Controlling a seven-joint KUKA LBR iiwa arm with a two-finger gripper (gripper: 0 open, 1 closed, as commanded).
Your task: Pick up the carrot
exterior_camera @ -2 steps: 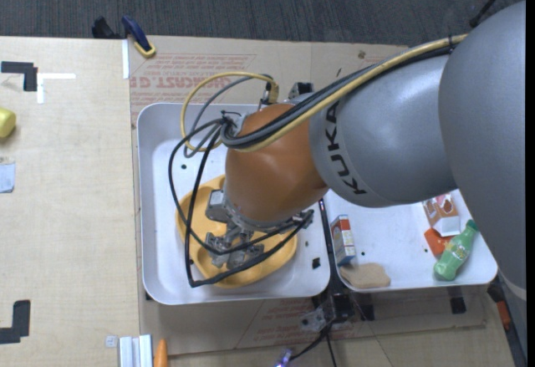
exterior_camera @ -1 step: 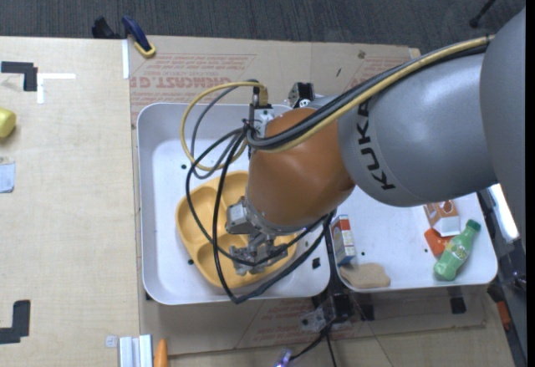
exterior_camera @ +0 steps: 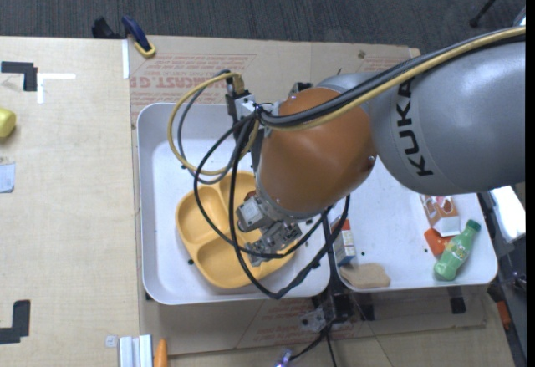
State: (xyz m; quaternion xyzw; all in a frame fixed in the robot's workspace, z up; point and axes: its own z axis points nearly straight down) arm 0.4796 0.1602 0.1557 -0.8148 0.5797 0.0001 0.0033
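One tool (exterior_camera: 269,242) over yellow tray (exterior_camera: 201,227)

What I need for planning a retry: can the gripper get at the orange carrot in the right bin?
Probably, but tightly. The gripper hangs over the yellow plate; the carrot lies uncovered from above, yet crowded by the green bottle and a carton.

robotics lab, KUKA arm (exterior_camera: 451,114), taped bench (exterior_camera: 67,215)

Yellow plate (exterior_camera: 209,231) fills much of the left bin (exterior_camera: 155,215), black cables (exterior_camera: 221,190) loop over it, open white floor by its left wall, green bottle (exterior_camera: 456,251) crowds the right bin's corner
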